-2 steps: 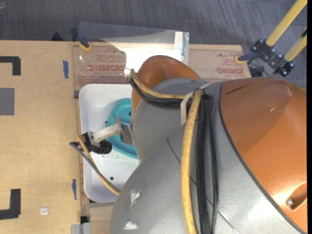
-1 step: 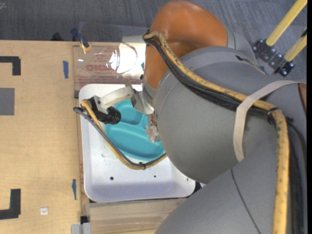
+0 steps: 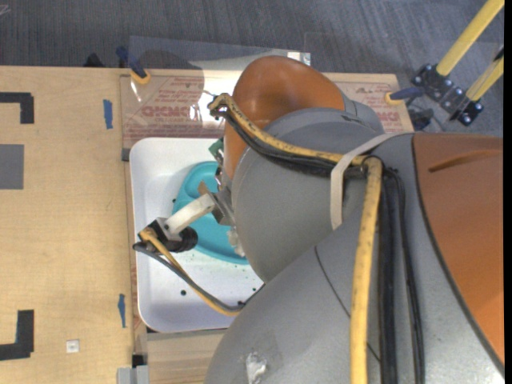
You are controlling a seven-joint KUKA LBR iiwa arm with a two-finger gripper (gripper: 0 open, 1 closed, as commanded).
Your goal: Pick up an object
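Camera view leaves me unable to tell the state of the gripper (image 3: pixel 218 197), which could slip off the curved teal object (image 3: pixel 206 240).

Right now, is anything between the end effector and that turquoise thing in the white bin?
Nothing visible does. The turquoise object lies in the white bin, and no other thing visibly lies on it. The grey arm hangs over its right part, so that side cannot be checked.
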